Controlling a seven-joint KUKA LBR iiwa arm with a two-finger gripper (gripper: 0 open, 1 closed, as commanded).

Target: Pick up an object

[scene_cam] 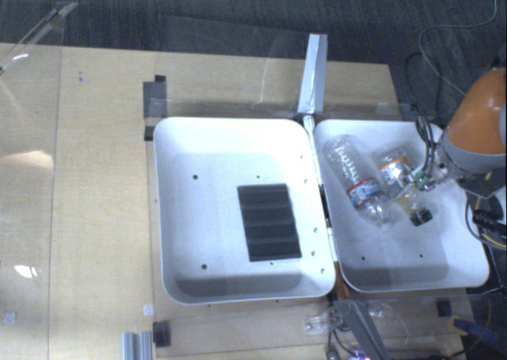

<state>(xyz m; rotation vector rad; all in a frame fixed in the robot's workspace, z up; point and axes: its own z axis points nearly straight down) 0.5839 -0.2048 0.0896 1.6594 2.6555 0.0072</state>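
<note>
While over the right bin, end effector touches bottle (clear plastic).

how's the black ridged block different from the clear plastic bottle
The black ridged block is dark, opaque and rectangular; the clear plastic bottle is see-through and rounded, with a coloured label. The block lies flat in the left bin, alone; the bottle lies on its side in the right bin, next to other small items near the hand. Both rest on white bin floors.
</note>
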